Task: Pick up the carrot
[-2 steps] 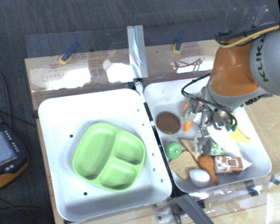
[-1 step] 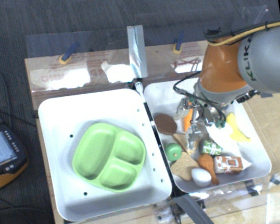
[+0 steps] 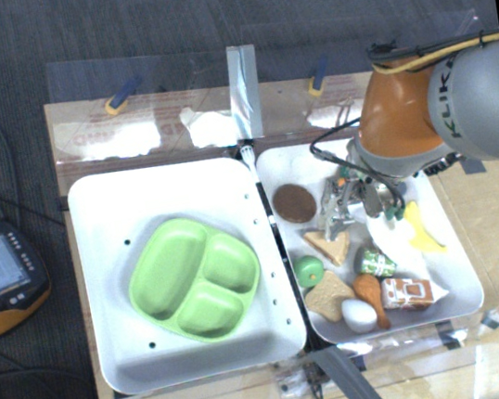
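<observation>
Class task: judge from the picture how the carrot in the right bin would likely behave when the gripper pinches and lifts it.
The carrot looks like rigid toy food, so probably stiff and light. Its tapered, rounded body may slip or roll. It touches the white egg, which could get nudged.

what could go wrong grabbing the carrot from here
The carrot is wedged between the white egg, the small carton and a green-topped item, so the fingers may catch a neighbour instead. The gripper sits above the sandwich wedge, off target, and could nudge it when descending.
</observation>
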Robot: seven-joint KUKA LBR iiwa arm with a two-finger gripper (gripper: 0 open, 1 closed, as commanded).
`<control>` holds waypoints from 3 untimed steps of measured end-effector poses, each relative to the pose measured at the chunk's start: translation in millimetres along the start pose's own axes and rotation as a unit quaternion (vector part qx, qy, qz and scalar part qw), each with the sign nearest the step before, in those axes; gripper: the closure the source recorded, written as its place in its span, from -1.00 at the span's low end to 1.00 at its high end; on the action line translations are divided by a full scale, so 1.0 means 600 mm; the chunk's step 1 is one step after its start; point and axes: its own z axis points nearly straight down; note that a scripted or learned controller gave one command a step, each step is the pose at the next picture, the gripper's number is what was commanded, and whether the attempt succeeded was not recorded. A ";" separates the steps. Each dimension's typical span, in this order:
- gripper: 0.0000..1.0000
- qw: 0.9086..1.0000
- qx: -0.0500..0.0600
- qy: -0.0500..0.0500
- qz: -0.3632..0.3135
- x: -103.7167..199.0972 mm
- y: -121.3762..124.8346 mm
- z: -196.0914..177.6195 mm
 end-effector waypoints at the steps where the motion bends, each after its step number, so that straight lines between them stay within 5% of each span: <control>1: 1.00 0.975 -0.006 0.009 -0.222 0.016 -0.012 -0.225; 2: 1.00 0.966 -0.005 0.009 -0.257 0.062 -0.092 -0.401; 3: -1.00 0.966 -0.008 0.013 -0.258 0.063 -0.089 -0.393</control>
